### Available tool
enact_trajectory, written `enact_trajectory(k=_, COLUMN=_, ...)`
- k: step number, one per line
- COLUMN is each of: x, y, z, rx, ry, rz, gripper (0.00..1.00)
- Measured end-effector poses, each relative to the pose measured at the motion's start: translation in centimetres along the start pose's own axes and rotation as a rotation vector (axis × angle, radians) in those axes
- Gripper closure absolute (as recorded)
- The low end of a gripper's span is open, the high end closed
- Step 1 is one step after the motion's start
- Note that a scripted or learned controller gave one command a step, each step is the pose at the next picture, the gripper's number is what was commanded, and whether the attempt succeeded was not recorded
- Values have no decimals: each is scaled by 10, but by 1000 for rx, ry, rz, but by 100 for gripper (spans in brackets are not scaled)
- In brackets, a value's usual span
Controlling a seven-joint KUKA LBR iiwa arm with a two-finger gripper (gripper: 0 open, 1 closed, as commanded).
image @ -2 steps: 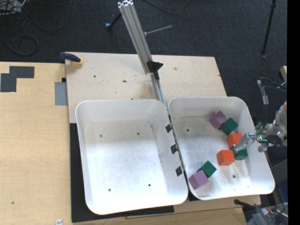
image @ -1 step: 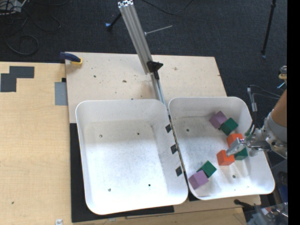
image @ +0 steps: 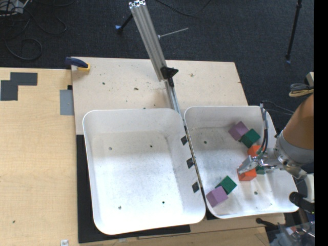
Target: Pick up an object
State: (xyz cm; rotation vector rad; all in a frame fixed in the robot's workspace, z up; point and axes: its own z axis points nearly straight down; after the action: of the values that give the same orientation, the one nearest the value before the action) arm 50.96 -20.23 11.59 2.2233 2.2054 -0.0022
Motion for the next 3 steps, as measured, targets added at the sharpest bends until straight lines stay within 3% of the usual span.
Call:
enact_trajectory(k=1, x=-2, y=5, z=-2, rx=-15, ry=-3, rz=-2, gripper=0)
enact_trajectory(k=2, x=3, y=5, z=-10, rx=-9, ry=11, rz=-1, gripper=100)
enact_trajectory(k=3, x=2, y=-3, z=-66, rx=4, ry=8, rz=-14, gripper=100)
